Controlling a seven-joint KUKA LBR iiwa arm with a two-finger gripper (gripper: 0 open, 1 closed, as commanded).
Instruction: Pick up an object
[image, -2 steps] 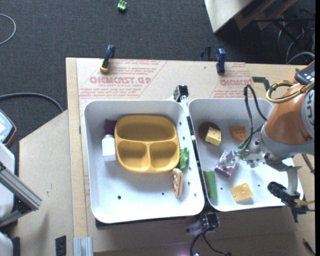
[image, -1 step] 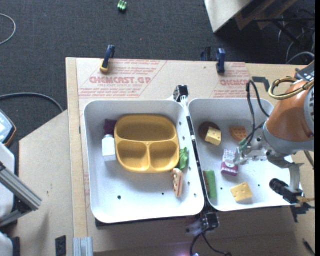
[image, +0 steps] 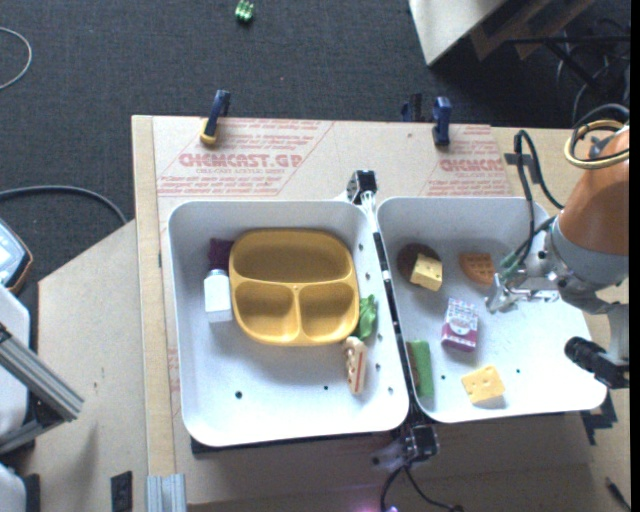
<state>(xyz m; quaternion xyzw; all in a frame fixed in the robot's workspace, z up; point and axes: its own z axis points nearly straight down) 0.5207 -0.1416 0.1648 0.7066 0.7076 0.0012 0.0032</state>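
My end effector (image: 503, 297) hangs over the right bin (image: 560, 385), in its upper middle part, and my arm comes in from the right side. The metal fingers point to the left and downward, but they are small and partly blurred here, so I cannot tell if they are spread or pressed together. I see nothing between them.

The nearest thing to me is the small pink and white carton (image: 460, 326). It lies just beside my end effector, to the left and a little toward the front edge of the bin. Its long axis runs almost from back to front, only slightly tilted. The orange cracker (image: 478, 267) lies also near, toward the back of the bin and a little left. The cheese wedge on a dark round piece (image: 424, 269) is farther left, and the other yellow cheese block (image: 484, 386) is well apart, near the front wall. A green stick (image: 421, 366) lies along the left wall.

I judge that the carton is the easiest choice. For this I should move a little left and forward, then go down with my fingers across its short side.
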